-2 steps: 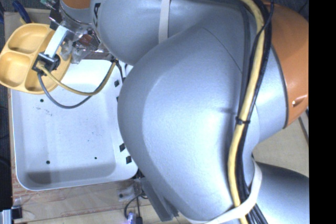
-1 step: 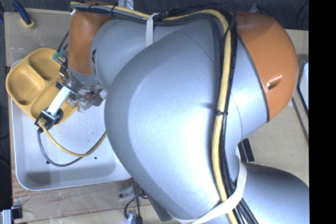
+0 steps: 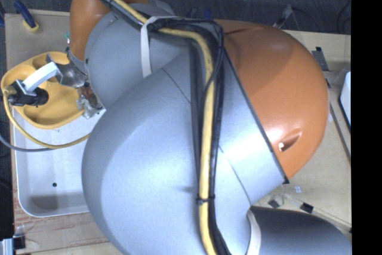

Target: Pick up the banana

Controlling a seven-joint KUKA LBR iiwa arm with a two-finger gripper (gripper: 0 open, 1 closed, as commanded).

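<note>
Overhead view of the desk (image 3: 337, 146), most of it hidden behind the grey arm (image 3: 155, 164) and its orange band (image 3: 280, 98). A yellow and black cable bundle (image 3: 206, 128) runs along the arm's casing. The gripper (image 3: 86, 98) shows as a small metallic part at the arm's left tip, over the far end of the white bin (image 3: 21, 188) on the left; whether it is open or closed cannot be told. Just beside it, to the left, lies a yellow curved shape (image 3: 57, 113) at the bin's far end. With its outline partly covered, it cannot be told for certain as the banana, nor whether the gripper touches it. The near bin floor bears one dark speck (image 3: 54, 184). A blue-handled object (image 3: 25, 14) lies at the desk's far left corner
</note>
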